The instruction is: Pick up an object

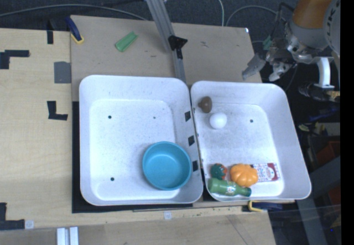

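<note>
So in the camera view the gripper is parked up past the far right corner of the right bin, hanging over the bench edge, well apart from everything you'd actually pick up. Honestly can't tell whether the claw is released or clenched from here, it's just a grey blur at that angle, and nothing shows in it. The pickable stuff is all down in the right bin: a brown ball sits near the far left corner, with a white ball just beside it toward the front. Then along the near wall there's a cluster: an orange pumpkin-looking thing, a green bottle-ish piece lying on its side right in front of it, a small green and red item to the left, and a flat red and white packet on the pumpkin's right. The left bin has a blue bowl sitting upright in its near right corner. Out on the bench behind the bins there's a green block lying loose.
</note>
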Robot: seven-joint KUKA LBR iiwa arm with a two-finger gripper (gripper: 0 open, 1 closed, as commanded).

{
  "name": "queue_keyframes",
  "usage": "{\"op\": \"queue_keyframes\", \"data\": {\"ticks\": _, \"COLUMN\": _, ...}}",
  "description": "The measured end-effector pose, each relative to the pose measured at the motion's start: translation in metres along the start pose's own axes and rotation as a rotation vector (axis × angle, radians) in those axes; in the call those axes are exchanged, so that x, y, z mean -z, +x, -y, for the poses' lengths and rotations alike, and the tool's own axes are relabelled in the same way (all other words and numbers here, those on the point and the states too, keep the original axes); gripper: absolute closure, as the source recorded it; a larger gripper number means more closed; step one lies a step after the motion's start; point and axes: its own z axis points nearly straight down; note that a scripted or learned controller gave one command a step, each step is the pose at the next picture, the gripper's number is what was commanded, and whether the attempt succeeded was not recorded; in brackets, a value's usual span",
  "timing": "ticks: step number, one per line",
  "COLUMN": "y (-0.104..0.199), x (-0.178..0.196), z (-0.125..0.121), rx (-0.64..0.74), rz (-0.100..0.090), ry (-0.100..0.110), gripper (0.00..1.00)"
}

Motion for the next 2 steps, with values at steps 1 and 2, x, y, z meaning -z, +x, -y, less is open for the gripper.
{"op": "queue_keyframes", "data": {"ticks": 1, "y": 0.0, "x": 0.0, "z": 0.0, "rx": 0.0, "rz": 0.0, "ry": 0.0, "gripper": 0.0}}
{"op": "queue_keyframes", "data": {"ticks": 2, "y": 0.006, "x": -0.046, "z": -0.003, "rx": 0.0, "rz": -0.001, "ry": 0.004, "gripper": 0.0}}
